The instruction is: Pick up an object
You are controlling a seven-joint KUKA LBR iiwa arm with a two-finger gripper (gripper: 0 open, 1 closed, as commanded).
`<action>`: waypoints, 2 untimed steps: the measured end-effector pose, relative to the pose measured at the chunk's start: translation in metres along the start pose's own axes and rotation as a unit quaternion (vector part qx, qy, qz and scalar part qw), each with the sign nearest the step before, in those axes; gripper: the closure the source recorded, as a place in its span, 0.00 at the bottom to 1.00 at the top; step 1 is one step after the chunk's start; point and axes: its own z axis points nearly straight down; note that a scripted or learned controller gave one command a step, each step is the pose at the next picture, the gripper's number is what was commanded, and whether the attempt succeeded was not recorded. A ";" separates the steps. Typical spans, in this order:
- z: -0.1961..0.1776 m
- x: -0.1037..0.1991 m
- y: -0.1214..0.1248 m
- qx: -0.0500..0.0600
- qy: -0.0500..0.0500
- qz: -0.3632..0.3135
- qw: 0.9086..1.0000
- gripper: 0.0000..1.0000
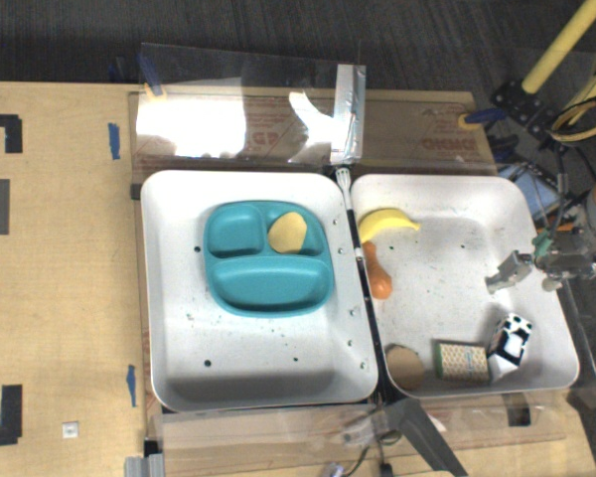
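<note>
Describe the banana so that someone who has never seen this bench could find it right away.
Look at the right-hand white bin of the two. Go to its top left corner, next to the divider between the bins: the banana lies there, just above an orange carrot-like piece. It is the only curved bright yellow thing in that bin; the yellowish lump sits in the teal tray in the other bin.

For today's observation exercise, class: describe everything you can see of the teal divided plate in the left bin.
The teal divided plate looks like smooth moulded plastic, with rounded corners and three compartments: two small ones along its far side, one wide one nearer the camera. It lies flat, right way up, in the middle of the left bin. A yellow-orange rounded piece sits in its far right compartment. Nothing else touches it.
</note>
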 end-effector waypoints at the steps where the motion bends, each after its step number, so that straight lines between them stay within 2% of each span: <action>1: 0.089 0.025 -0.009 0.002 0.001 -0.048 0.999 0.00; 2: 0.045 0.009 0.022 -0.003 -0.003 -0.245 0.970 0.00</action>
